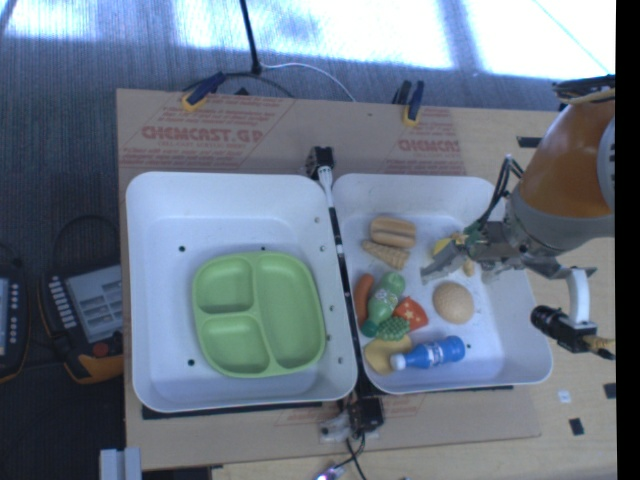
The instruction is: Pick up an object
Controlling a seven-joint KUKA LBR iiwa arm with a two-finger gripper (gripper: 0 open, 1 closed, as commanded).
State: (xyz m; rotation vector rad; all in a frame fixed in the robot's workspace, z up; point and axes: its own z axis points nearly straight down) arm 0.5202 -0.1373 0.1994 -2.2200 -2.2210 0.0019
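Note:
The right bin holds several toy foods: a tan hot-dog bun, a ridged yellow piece, an orange carrot, a green vegetable, a red piece, a tan egg-shaped ball, a yellow piece and a blue-and-white bottle. My gripper hangs over the bin's upper right part, just above the tan ball and right of the bun. Its fingers look spread and open, with nothing between them.
The left bin holds a green divided plate. A black ridge and cable run between the bins. The arm's grey and orange body covers the right bin's far right corner. A black fitting juts out by its right rim.

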